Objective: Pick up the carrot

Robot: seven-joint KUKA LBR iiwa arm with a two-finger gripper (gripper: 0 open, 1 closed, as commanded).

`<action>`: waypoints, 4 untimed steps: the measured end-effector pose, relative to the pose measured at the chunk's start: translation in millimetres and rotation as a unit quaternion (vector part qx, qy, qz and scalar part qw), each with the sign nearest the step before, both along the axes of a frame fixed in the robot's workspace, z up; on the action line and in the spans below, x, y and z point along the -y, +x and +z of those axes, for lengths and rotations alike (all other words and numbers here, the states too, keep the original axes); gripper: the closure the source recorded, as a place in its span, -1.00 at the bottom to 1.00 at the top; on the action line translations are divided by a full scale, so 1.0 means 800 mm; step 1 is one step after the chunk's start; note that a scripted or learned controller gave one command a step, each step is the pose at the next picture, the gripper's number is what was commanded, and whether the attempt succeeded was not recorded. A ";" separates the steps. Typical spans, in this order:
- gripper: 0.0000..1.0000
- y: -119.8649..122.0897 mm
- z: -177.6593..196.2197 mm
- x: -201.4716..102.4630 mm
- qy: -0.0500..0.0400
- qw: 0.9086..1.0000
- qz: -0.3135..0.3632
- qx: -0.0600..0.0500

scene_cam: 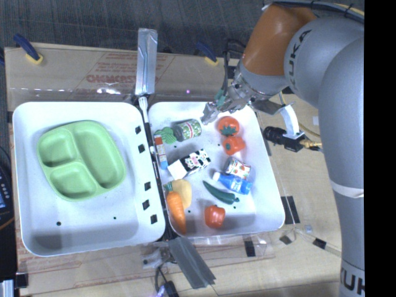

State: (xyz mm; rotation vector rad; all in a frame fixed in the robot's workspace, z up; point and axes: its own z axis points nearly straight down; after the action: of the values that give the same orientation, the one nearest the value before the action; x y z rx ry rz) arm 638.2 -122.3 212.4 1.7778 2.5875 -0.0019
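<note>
Carrot (176, 210) lies in the right bin (269, 190), near-left corner, hard against the wall by the divider. Long axis runs roughly near-to-far: fat end far, just beside a pale yellowish piece (182, 188); narrow tip points toward the bin's near edge, slightly rightward.

Gripper (213, 107) hangs over the far rim of the right bin, well apart from the carrot. Cannot tell how the jaws stand; nothing visible between them.

Others in the right bin:
- green can (187, 129) on its side, just below the gripper
- two tomatoes (228, 126) (234, 145) far right
- black-and-white cow-patterned carton (197, 160) mid-bin
- blue-and-white bottle (234, 182) lying flat, small can (237, 167) beside it
- dark green pepper (219, 192) near the bottle
- red pepper (214, 216) at the near edge, right of the carrot

Left bin (28, 221) holds a green divided tray (81, 158). Both bins sit on the counter (309, 228)
</note>
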 end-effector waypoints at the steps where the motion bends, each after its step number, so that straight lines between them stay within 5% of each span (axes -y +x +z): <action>1: -1.00 0.000 0.000 0.000 0.000 1.000 0.000 0.000; 2: -1.00 0.024 -0.037 0.048 0.000 0.998 0.065 0.000; 3: -1.00 0.024 0.003 0.020 0.000 0.993 0.119 0.002; 4: -1.00 0.024 -0.081 0.010 0.001 0.973 0.229 -0.002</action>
State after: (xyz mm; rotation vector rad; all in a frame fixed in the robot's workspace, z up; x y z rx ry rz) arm 657.3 -130.0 147.6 1.1403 2.9296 -0.0014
